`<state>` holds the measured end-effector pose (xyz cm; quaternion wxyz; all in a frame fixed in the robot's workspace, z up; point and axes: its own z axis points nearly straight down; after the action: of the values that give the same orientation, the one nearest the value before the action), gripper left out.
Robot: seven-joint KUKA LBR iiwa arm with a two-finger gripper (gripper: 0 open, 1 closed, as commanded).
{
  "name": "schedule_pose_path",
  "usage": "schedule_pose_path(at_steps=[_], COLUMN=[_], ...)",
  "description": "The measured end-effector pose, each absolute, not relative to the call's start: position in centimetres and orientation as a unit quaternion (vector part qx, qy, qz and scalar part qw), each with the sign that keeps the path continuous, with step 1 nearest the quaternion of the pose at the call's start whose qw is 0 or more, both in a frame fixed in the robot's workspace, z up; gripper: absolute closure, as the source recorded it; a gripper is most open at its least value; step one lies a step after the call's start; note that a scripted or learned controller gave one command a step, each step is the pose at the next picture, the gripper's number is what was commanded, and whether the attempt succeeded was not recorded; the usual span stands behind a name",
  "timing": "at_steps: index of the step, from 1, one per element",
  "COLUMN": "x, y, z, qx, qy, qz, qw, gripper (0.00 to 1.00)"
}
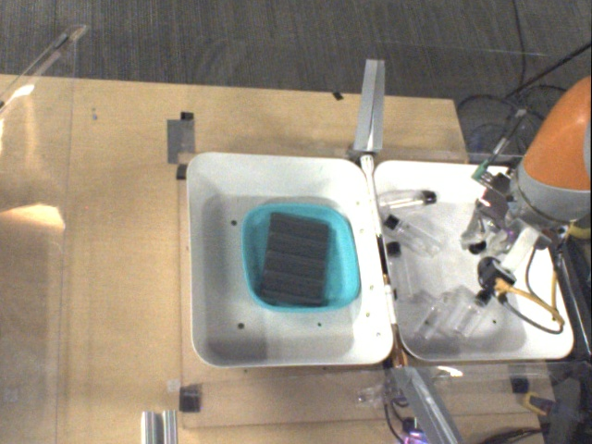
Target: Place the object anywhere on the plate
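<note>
A cyan plate (346, 265) lies in the middle of the left bin (211, 248). A dark grey ribbed block (296, 256) rests flat on it, covering most of its centre. My gripper (488, 239) hangs over the right side of the right bin (546, 348), well away from the plate and the block. Nothing can be seen held at the gripper.
The right bin holds a clear tube with a black cap (408, 198), two small black pieces (391, 221) near its left wall, and several clear plastic pieces (442, 314) toward the front. A metal divider post (370, 109) stands behind the bins.
</note>
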<state>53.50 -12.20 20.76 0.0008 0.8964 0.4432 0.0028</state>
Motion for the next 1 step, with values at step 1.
schedule_pose_path(at_steps=[1], x=[53.28], y=[-4.73], z=[18.45], qx=[0.895], qy=[0.446], qz=[0.0018], qw=[0.000], gripper=[1.00])
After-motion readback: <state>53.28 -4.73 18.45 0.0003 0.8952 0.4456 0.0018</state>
